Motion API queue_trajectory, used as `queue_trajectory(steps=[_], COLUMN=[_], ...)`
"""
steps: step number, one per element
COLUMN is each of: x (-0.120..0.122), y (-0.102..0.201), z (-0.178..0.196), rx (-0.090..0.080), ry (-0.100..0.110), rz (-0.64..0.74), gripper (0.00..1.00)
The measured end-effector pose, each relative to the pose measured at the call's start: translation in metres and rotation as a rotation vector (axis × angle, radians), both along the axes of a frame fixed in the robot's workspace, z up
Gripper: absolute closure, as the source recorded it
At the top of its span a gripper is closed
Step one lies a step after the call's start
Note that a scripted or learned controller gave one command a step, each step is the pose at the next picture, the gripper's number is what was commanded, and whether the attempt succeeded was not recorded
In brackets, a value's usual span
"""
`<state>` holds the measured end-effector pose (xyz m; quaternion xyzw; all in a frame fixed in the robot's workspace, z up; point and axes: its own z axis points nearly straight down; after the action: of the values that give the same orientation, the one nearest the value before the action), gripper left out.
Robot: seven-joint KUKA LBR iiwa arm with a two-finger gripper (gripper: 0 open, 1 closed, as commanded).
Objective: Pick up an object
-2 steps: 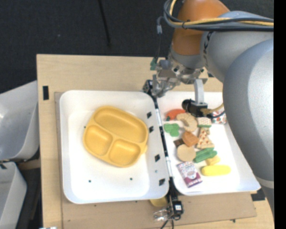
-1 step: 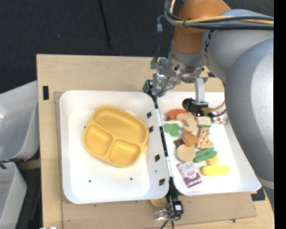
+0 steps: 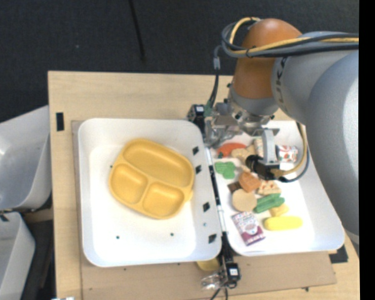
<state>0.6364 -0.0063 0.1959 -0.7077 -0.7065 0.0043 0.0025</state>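
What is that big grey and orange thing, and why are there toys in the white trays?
It is a robot arm, seen by a camera looking down from above. It reaches in from the right, and its job is to pick something up. At its end is a gripper, like a two-finger hand, hanging over the top of the right bin. That bin holds a pile of small toy foods, such as a yellow piece, a green piece and a pink packet. The left bin holds a yellow divided plate. I cannot tell if the gripper has caught anything.
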Motion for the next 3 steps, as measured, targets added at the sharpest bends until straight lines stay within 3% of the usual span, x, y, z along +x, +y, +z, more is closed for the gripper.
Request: queue_trajectory(steps=[1,2,3], x=[-0.004,-0.014,-0.039], y=[-0.002,0.111,0.143], z=[0.022,0.061,0.168], rx=[0.000,0.006,0.005], ry=[-0.003,-0.009,-0.017], rz=[0.002,0.014,0.008], gripper=[1.00,1.00,1.00])
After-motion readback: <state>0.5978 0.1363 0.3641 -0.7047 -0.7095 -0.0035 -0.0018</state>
